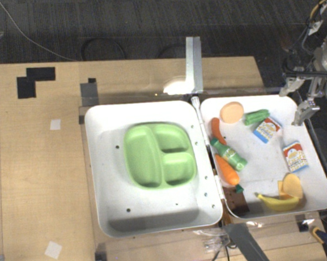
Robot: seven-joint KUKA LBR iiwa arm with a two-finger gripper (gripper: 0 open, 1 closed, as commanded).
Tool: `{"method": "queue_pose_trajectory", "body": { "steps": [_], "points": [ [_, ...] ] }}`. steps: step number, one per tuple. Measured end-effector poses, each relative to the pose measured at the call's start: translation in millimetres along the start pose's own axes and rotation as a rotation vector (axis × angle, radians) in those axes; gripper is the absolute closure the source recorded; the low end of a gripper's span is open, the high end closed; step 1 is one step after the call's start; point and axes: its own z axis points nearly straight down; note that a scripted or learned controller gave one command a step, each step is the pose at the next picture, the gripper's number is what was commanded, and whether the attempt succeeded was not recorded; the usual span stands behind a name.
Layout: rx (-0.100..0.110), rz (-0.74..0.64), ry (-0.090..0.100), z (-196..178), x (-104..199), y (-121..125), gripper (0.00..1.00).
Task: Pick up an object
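I count two white bins — the left bin (106,160) and the right bin (322,190) — sitting side by side. In the left one there is a single green divided tray (157,154). The right one holds more: two small cartons, one (266,129) near the top and one (294,156) lower down; two green bottles, one (255,117) and another (228,154); two orange carrot-like pieces, (215,128) and (228,171); one banana (278,201); one round peach-coloured piece (231,112); one pale orange slice (292,184) — and one dark brown item (236,198) I cannot identify.
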Motion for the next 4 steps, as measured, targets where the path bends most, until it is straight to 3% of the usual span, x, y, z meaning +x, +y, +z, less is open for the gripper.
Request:
{"method": "queue_pose_trajectory", "body": {
  "steps": [1,2,3,4],
  "points": [
    [0.001,0.152,-0.007,173.5,9.1,-15.0,0.00],
    [0.001,0.105,-0.031,182.1,2.3,73.6,0.00],
    [0.009,0.152,-0.044,180.6,33.6,84.0,0.00],
    [0.016,0.301,-0.038,180.2,26.1,87.9,0.00]
  ]
}}
